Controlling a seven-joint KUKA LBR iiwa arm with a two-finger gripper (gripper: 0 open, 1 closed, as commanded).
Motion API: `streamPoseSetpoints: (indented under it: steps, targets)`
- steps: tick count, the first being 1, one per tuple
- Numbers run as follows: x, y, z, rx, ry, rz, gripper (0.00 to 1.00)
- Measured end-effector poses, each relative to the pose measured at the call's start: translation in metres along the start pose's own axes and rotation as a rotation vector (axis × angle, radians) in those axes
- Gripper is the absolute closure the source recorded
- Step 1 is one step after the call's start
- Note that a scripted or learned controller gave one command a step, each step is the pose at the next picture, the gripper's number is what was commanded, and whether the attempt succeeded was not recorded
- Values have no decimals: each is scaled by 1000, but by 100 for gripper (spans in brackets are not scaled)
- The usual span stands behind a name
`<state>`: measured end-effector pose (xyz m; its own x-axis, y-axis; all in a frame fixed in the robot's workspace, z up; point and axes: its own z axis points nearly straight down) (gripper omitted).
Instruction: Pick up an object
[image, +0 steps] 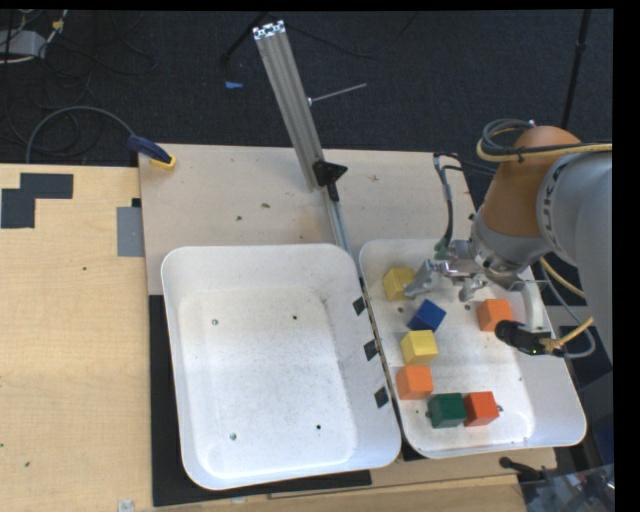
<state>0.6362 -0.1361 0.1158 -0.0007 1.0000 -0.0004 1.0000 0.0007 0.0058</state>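
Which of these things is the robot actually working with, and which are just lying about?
Job: gripper; right bin holding blocks: two yellow, blue, three orange, green.
Lying about: left bin, aluminium bar, blue clamp.

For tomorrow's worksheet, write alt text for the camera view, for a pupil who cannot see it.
A grey and orange robot arm reaches from the right, its hand low over the right bin, which holds seven blocks: two yellow, one blue, three orange, one green. The left bin sits alongside on a wooden bench.

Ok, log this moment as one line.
gripper over right bin | near blue cube, yellow cube | nothing seen held
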Motion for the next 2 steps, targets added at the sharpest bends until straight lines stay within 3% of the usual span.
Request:
streamPoseSetpoints:
  steps: [1,2]
  targets:
    - [9,10,-45,2,0,-2,0]
    - [14,-39,25,5,2,2,0]
